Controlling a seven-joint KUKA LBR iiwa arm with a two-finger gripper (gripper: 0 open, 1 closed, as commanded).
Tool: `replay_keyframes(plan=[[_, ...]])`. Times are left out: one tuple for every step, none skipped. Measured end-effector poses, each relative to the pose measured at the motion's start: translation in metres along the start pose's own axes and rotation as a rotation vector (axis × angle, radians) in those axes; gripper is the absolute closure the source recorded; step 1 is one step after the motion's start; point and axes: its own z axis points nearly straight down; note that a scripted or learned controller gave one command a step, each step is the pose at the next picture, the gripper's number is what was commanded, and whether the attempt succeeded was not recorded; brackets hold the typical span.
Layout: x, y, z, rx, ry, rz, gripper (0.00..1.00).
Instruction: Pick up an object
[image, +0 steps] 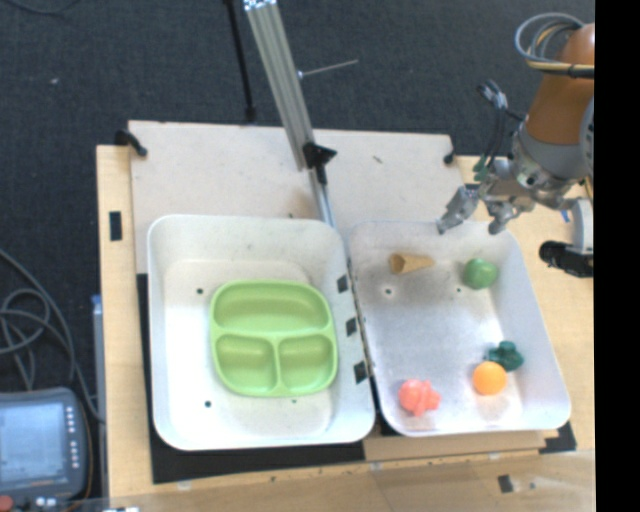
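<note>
The right bin (440, 330) holds a tan cone (410, 263) near its far edge, a green ball (481, 273) at the far right, a dark green piece (506, 355) and an orange ball (489, 378) at the near right, and a pink-red lumpy toy (419, 397) at the near edge. My gripper (471, 218) hangs over the bin's far right corner, above and behind the green ball, open, with nothing between its fingers.
The left bin (180, 300) holds a light green divided tray (272, 336). A slanted metal post (290, 100) rises behind the bins. The arm's grey body and orange band (555, 110) fill the upper right.
</note>
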Motion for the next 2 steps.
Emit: replay_keyframes(plan=[[0.0, 0.0, 0.0, 0.001, 0.0, -0.002, 0.0], [0.007, -0.007, 0.052, 0.004, 0.001, -0.002, 0.0]])
